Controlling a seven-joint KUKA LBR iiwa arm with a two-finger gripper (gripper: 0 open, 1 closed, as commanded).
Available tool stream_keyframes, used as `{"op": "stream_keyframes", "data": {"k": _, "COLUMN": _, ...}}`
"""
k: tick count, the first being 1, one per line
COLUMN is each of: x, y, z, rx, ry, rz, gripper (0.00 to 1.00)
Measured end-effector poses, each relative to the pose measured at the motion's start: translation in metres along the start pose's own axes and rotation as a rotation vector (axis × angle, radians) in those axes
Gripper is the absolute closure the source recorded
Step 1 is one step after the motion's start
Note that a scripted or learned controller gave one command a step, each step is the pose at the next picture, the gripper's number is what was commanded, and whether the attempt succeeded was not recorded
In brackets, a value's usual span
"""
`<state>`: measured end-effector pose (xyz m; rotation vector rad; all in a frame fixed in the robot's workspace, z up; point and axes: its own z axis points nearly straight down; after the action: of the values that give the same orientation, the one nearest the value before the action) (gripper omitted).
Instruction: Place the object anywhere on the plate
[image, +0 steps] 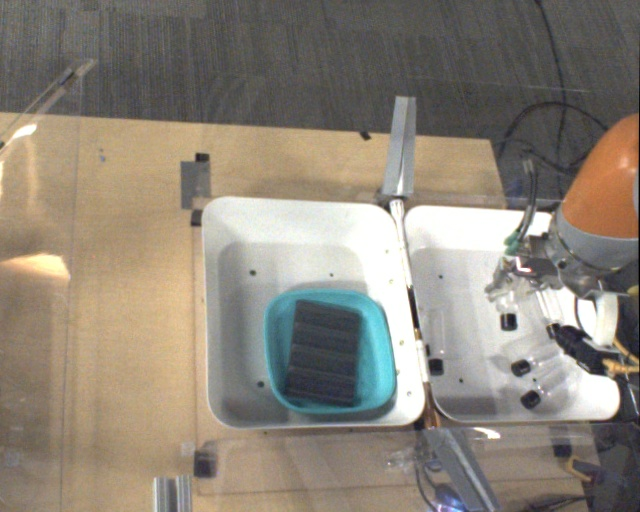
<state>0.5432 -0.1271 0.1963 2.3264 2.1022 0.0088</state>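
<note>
Foam, I'd judge: the dark ribbed block (323, 352) already lies flat on the teal plate (377, 345) in the left bin (225, 300), looking light and squashy, best pinched across its short sides. My gripper (530, 365) hangs over the right bin (450, 320), clear fingers spread, holding nothing.

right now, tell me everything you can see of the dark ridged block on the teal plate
The dark grey rectangular ridged block looks like foam or rubber, with about five raised bands running across its width. It lies flat, its long side tilted slightly off the bin's edges, resting inside the teal rounded-square plate and covering most of its floor. The plate sits in the left shallow white bin. Nothing else touches the block.
</note>
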Motion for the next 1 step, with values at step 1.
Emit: {"op": "stream_keyframes", "data": {"k": 1, "x": 0.0780, "y": -0.0106, "z": 0.0068, "rx": 0.003, "ry": 0.001, "rz": -0.093, "gripper": 1.00}}
